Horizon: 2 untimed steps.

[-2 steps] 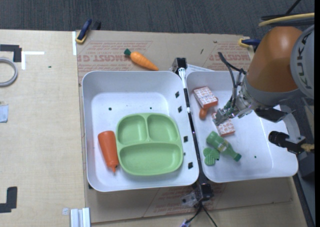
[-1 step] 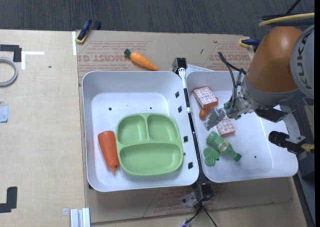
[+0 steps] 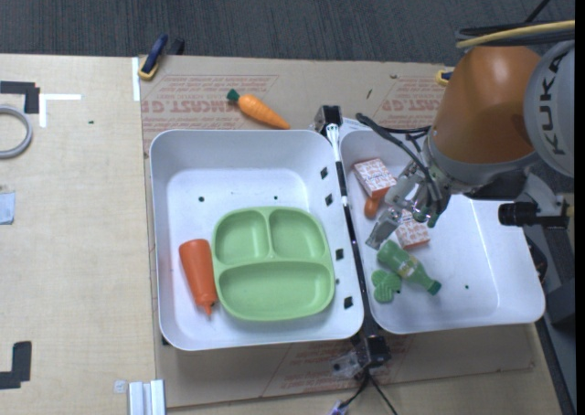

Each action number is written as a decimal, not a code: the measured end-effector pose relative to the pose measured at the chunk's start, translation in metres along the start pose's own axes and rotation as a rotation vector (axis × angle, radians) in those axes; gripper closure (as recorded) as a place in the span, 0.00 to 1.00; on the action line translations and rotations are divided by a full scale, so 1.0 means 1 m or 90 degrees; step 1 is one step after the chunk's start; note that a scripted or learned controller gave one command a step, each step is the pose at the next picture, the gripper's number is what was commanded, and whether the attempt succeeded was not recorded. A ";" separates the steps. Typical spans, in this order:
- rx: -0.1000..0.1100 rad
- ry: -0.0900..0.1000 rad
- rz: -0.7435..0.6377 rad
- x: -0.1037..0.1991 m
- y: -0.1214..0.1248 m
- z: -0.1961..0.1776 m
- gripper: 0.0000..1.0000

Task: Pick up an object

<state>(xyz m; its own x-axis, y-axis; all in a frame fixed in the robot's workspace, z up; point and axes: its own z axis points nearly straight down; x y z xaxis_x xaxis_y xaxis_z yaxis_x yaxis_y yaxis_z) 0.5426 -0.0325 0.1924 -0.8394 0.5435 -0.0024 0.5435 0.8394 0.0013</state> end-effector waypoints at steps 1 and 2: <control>0.000 0.000 -0.160 -0.007 0.048 0.000 0.00; 0.000 0.001 -0.208 0.006 -0.042 0.000 0.00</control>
